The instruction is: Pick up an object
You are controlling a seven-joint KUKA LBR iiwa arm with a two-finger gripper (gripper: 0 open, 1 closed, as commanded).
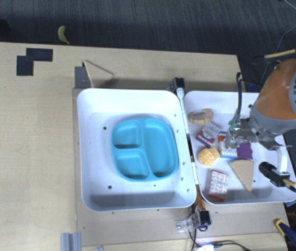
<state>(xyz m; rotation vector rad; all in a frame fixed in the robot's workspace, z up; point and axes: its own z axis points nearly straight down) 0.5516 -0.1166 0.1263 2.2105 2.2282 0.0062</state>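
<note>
My gripper (236,136) hangs low over the middle of the right bin (252,97), with the arm coming in from the right. Right under and beside it lie a purple block (245,151) and a small blue and white piece (228,152). To its left sits a clear packet with red contents (208,134). A beige bun-like thing (200,116) lies toward the bin's back left. A yellow bumpy ball (208,155), a tan wedge (243,173) and a red and white packet (218,182) lie nearer the front.
The left bin (93,192) holds a blue divided plate (144,148). A ridge where the two bin rims meet (188,140) runs between the bins. The wooden bench (27,156) stretches to the left.
</note>
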